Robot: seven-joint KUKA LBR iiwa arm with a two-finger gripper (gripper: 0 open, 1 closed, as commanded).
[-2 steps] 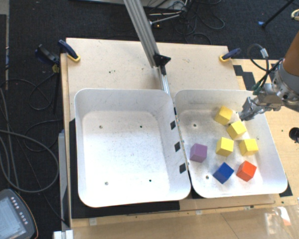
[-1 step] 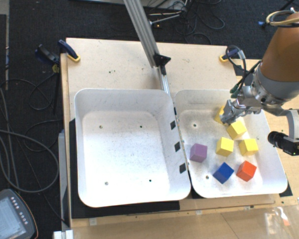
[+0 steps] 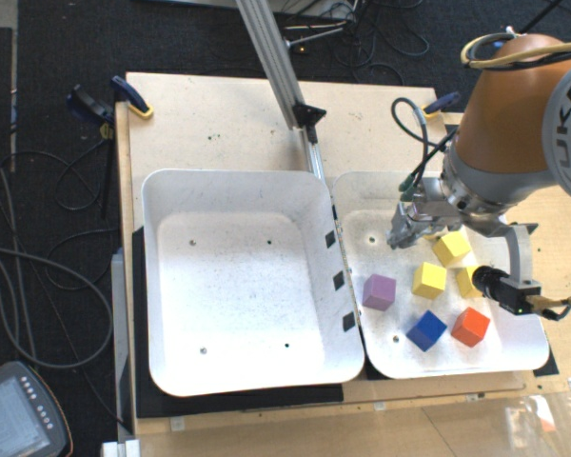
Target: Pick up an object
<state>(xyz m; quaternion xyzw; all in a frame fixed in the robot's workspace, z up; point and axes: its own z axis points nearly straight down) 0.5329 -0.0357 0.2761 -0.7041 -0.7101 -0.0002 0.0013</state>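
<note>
Here, your gripper [image 3: 403, 234] hovers at eleven o'clock from the purple cube [image 3: 379, 291], holding nothing I can see, so picking remains.

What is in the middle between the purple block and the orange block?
In the camera view, the blue block sits roughly between the purple block and the orange block, slightly nearer the bin's front.

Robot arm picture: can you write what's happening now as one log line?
gripper: low in right bin | holding: nothing seen | nearest: yellow block | also: purple block, blue block, orange block
</note>
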